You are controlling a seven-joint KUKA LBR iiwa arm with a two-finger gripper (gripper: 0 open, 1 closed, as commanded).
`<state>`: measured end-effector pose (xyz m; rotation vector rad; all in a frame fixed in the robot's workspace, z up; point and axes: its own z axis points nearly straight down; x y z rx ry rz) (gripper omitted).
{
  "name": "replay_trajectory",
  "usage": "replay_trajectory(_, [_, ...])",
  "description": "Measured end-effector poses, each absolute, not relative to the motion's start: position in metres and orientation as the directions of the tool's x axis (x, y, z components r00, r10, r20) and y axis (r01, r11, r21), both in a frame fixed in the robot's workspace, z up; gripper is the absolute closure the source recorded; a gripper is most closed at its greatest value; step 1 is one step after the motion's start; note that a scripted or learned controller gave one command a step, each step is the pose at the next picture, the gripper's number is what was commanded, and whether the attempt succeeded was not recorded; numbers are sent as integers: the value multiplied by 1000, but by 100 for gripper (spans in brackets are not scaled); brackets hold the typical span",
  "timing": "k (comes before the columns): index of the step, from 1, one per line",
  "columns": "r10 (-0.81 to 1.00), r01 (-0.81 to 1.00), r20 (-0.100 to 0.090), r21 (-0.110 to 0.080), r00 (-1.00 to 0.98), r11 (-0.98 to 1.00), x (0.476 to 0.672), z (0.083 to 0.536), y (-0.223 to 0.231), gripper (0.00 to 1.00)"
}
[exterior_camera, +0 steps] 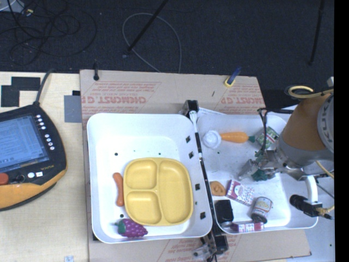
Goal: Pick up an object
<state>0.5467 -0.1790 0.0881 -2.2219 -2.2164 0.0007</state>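
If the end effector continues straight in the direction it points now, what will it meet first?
The end effector points down and toward the view's left, low in the right bin. Most likely it first meets the bin's bare floor; the carton lies nearer the camera, apparently off that line. Depth is unclear.

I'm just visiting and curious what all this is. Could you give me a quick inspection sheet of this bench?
Surface: left bin and right bin on cardboard.
Job's things: carrot, can, black block, small carton, cookie.
Clutter: yellow divided plate, sausage, grapes in left bin.
Grippers: gripper low in right bin; grasp unclear.
Cables: loops on dark floor.
Surroundings: control pendant.
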Motion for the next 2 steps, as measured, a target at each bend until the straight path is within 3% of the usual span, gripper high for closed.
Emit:
replay_trajectory(1, [1000,1000,3,-2,7,-7,547,98,-180,100])
replay_trajectory(2, [1000,1000,1,0,-2,2,606,168,-126,100])
